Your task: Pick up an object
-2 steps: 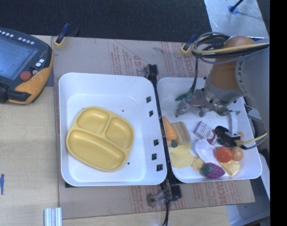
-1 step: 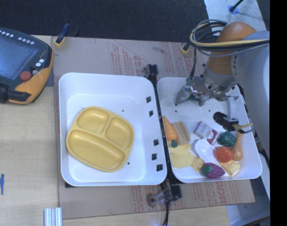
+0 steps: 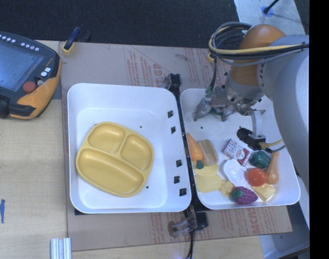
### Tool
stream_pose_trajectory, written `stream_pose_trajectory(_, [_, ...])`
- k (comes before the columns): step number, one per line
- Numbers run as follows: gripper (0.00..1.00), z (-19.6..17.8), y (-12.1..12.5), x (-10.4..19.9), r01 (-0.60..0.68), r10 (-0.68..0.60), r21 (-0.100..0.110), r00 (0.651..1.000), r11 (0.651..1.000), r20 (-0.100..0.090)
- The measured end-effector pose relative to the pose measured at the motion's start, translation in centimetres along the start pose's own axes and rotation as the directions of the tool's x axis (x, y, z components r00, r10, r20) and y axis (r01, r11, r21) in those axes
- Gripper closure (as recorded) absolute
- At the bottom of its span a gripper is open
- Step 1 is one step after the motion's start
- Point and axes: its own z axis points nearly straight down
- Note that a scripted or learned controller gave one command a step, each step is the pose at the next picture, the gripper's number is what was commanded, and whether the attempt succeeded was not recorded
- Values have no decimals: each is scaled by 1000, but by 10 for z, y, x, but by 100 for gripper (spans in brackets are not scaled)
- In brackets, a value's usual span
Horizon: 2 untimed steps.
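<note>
Objects: toy food heaped in lower half of right bin point(image 3: 203, 201), lower right of frame.
Carrot point(image 3: 194, 149): orange, slim, lying along that bin's left wall, beside a tan bread-like piece point(image 3: 209, 151).
Other pieces: yellow cheese slice point(image 3: 208, 179), purple grapes point(image 3: 243, 195), red tomato point(image 3: 255, 176), dark green item point(image 3: 260, 158), red-and-white packet point(image 3: 235, 150).
End effector point(image 3: 217, 110): over upper part of right bin, above the pile, fingers spread apart, nothing between them.
Left bin point(image 3: 78, 99): holds yellow divided tray point(image 3: 115, 158).
Bench point(image 3: 29, 166): teach pendant point(image 3: 21, 75) at upper left.

Toy food pile point(image 3: 234, 171) heaped in right bin's point(image 3: 203, 99) near half.
</note>
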Motion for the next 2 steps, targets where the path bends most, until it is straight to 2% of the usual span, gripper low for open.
stream_pose_trajectory(1, [0,-111,-59,45,4,-4,-12,1000,1000,-2])
stream_pose_trajectory(2, [0,-99,-85,73,4,-4,0,1000,1000,0])
